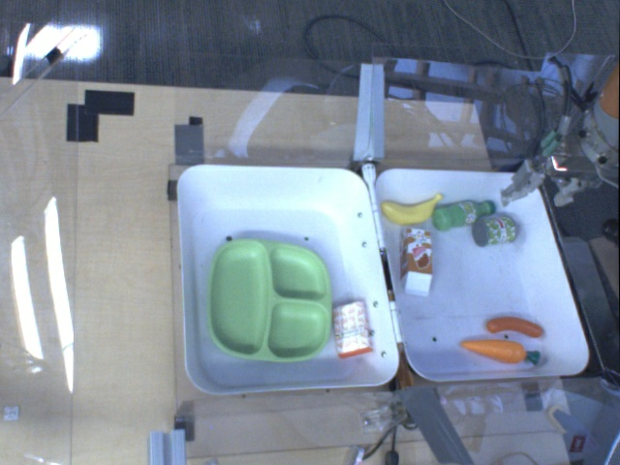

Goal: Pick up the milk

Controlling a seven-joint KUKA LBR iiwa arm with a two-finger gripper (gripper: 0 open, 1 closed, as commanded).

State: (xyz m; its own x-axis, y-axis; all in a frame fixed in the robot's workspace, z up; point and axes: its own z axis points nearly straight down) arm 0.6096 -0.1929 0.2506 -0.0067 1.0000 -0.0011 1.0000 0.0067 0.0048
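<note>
Two cartons could be the milk. A brown-and-white carton [418, 260] lies on its side at the left of the right bin [542, 289], just below a banana. A smaller red-and-white carton [352, 328] lies in the left bin [281, 201], against the right edge of the green plate. My gripper [540, 188] hovers over the right bin's upper right corner, up and right of the brown carton and close to a small can. It is open, with nothing between its fingers [516, 186].
A green divided plate [270, 298] fills much of the left bin. The right bin also holds a banana [410, 209], a green bottle [461, 214], a can [495, 229], a sausage [514, 326] and a carrot [498, 351]. Cables hang at the back right.
</note>
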